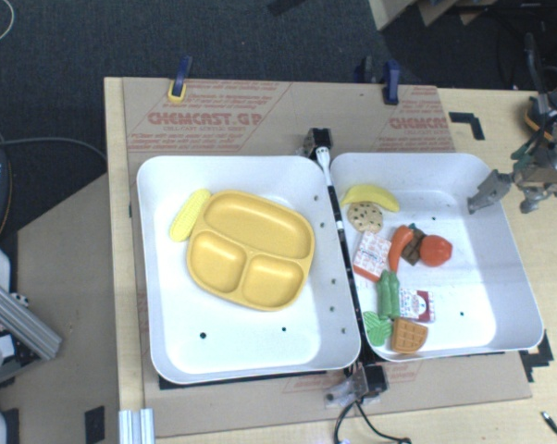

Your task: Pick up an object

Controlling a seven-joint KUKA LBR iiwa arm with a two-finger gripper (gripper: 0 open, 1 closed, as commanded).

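I see the gripper [506,198] at the right bin's [501,313] far right rim, its fingers apart and clamped on nothing. The objects lie well apart from it along the bin's left side: banana [371,195], cookie [365,215], white packet [371,255], red tomato [435,250] beside an orange piece [402,240], green vegetable [389,294], waffle [408,335]. The left bin [167,331] bears a yellow tray [251,248] with corn [190,214] touching its edge. Cardboard covers the tabletop [260,109].
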